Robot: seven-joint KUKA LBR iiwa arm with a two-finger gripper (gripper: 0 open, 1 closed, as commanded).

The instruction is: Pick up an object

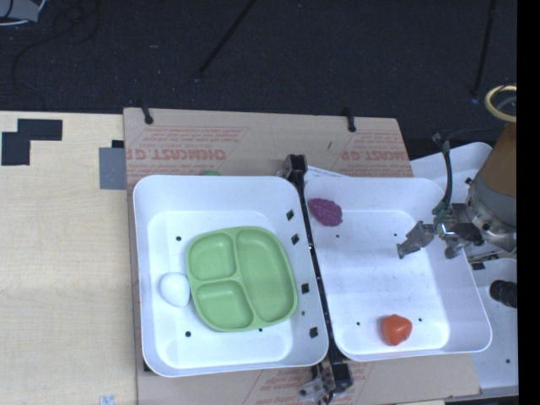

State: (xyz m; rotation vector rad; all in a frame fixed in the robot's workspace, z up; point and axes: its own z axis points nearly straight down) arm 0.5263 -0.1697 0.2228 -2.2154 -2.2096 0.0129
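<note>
Two shallow white plastic bins sit side by side on the wooden surface (59,251), backed by a sheet of brown cardboard (253,142), so that loose things stay corralled within the arm's reach. The left bin (152,201) holds a light-green three-compartment plastic plate (242,278), lying flat, with a small white egg-shaped object (175,289) just beside its left edge — touching it or nearly so. The right bin (464,336) carries the likelier candidates for picking: a purple knobbly lump (326,211) near the far-left corner, close to the divider between the bins, and a small orange-red rounded object (396,329) near the front wall. The two lie well apart, each with bare bin floor around it, which should give room to come down on either.

The grey arm with its orange band (506,163) reaches in from the right, its wrist over the right rim of the right bin. The claw (419,239) points leftward over the middle of that bin, between the purple lump and the orange-red object but touching neither. Whether it is open or closed I cannot tell — the dark metal parts blur together here. Nothing is seen held in it, so the pick looks not yet made.
</note>
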